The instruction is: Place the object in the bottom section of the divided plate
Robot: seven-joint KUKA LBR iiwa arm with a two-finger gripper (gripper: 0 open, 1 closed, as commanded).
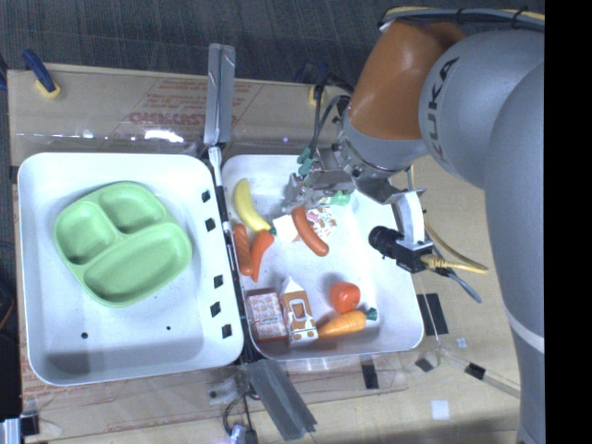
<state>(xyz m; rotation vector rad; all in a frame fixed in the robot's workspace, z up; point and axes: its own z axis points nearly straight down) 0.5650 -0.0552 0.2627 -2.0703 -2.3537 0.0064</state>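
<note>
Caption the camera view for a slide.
KUKA arm's gripper hovers over toy food in the right bin; the green divided plate waits in the left bin.

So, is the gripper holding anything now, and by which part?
It cannot be told: the gripper hangs over the right bin, close above the sausage.

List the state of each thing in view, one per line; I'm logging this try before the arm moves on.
Green divided plastic plate: in the left white bin, all sections bare.
Yellow toy banana: lying in the right white bin.
Red toy sausage: lying below the gripper.
Orange toy carrot: lying near the front wall.
</note>
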